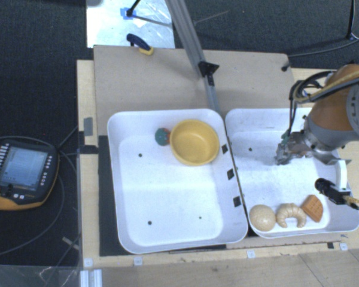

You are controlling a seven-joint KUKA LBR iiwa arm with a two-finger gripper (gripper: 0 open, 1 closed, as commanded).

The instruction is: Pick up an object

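Note:
My gripper (283,156) hangs low over the upper middle of the right bin (266,184), pointing down at bare white floor. Along that bin's front edge lie a pale round bun (262,217), a beige croissant (291,214) and an orange waffle-like piece (313,207), all well in front of the gripper. In the left bin (167,202) a yellow bowl (194,142) stands at the upper right, with a small green ball (161,136) touching its left side. I see nothing in the gripper.
A grey pole (188,34) slants down from the top to the gap between the bins. A teach pendant (21,172) lies on the floor at the left. A black plug on a yellow cable (330,191) hangs beside the arm.

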